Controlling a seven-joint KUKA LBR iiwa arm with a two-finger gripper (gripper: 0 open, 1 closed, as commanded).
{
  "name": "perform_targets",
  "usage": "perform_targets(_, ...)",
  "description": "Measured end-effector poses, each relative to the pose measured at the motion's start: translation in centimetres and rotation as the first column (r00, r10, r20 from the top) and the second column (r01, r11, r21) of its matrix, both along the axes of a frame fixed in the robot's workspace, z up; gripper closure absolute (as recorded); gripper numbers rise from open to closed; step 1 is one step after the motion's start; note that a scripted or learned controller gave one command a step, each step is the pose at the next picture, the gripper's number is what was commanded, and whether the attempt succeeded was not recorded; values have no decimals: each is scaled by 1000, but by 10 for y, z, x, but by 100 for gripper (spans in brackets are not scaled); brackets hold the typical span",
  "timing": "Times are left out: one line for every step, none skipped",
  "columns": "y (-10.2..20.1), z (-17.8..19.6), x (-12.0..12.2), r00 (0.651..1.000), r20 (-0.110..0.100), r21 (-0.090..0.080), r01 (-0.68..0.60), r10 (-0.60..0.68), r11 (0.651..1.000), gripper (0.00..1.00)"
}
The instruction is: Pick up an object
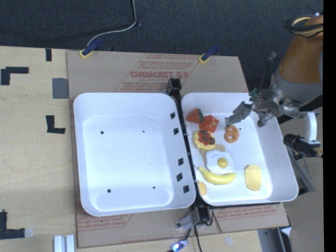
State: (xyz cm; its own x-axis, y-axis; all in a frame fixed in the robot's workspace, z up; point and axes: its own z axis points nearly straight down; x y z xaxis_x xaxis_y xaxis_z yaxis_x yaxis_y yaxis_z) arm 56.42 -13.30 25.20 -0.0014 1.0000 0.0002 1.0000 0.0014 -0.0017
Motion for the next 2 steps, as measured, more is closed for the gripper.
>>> perform_targets(-58,-69,-56,1000,-8,1,8,-8,1000,0)
perform_targets(9,-165,-83,1000,-7,5,-1,1,1000,0)
